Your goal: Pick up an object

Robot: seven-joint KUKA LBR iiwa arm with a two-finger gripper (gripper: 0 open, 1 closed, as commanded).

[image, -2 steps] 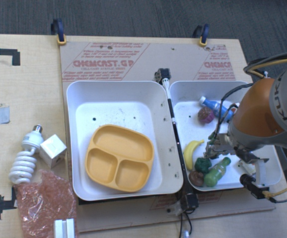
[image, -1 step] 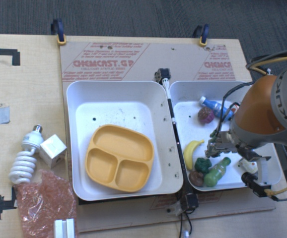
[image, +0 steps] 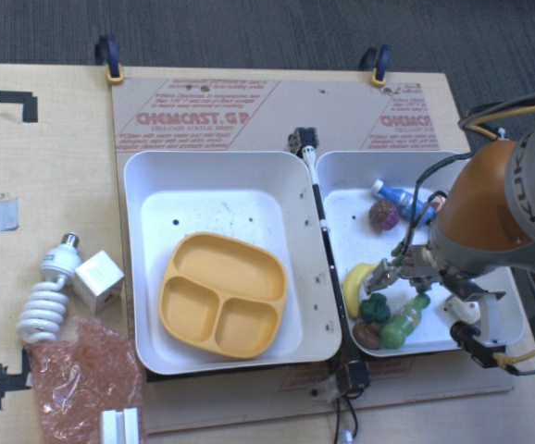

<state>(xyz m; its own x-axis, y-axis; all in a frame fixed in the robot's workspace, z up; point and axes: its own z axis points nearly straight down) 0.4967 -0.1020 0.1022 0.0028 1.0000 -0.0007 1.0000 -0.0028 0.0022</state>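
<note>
In the right bin (image: pixel 342 178) lie several small objects: a yellow banana (image: pixel 354 287), a dark green lump (image: pixel 374 308), a green bottle (image: pixel 403 320), a brown piece (image: pixel 367 335), a maroon ball (image: pixel 384 215) and a blue-and-white tube (image: pixel 399 196). My gripper (image: pixel 390 274) hangs over the front of this bin, just right of the banana and above the green lump. Nothing shows between its fingers. The arm's orange band (image: pixel 485 202) covers part of the bin's right side.
The left bin (image: pixel 147 178) holds a yellow divided tray (image: pixel 221 294). Outside, at the left, lie a spiral light bulb (image: pixel 50 289), a white cube (image: pixel 99 276) and a pink crinkled bag (image: pixel 78 377). A black clamp (image: pixel 304 141) sits between the bins.
</note>
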